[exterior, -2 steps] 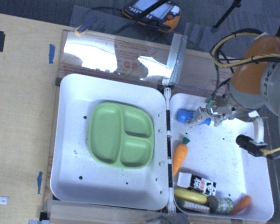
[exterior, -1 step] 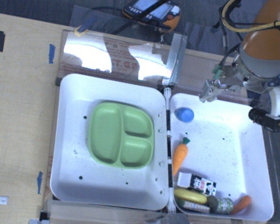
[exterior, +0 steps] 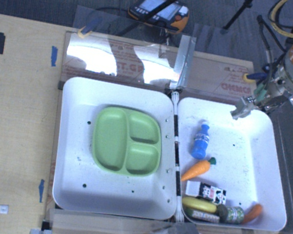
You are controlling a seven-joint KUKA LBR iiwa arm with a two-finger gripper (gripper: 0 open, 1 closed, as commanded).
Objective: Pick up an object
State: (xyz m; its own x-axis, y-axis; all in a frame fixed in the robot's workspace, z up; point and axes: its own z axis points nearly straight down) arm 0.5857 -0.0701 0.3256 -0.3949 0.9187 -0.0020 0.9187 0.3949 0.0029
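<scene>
One gripper (exterior: 246,109) hovers above right bin's (exterior: 272,162) rim.

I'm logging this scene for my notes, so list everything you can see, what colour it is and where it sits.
Bins: two, white, side by side on the bench.
Divided plate: one, light green, middle of the left bin.
Bottle: one, blue, upper left of the right bin.
Carrot: one, orange with green top, below the bottle.
Small carton: one, white with black marks, below the carrot.
Banana: one, yellow, right bin's near edge.
Handheld device: one, dark with orange trim, behind the bins.
Gripper: one, grey, over the right bin's far right corner, holding nothing.
</scene>
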